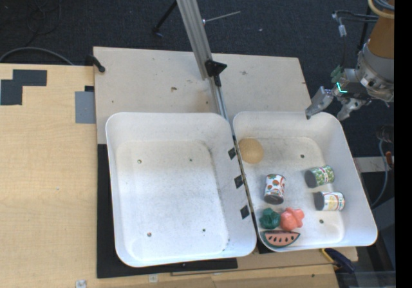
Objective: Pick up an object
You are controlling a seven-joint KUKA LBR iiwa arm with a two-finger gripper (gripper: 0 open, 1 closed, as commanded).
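Above pale surface, two white bins side by side. Left bin bare white floor, likely drop side. Right bin carries all candidates: tan ball at divider, small can mid-bin, green toy, red toy, watermelon slice at near rim, two tipped cans right. Pincer hangs past right bin's far right corner, fingers spread, nothing between them, seemingly before descent.
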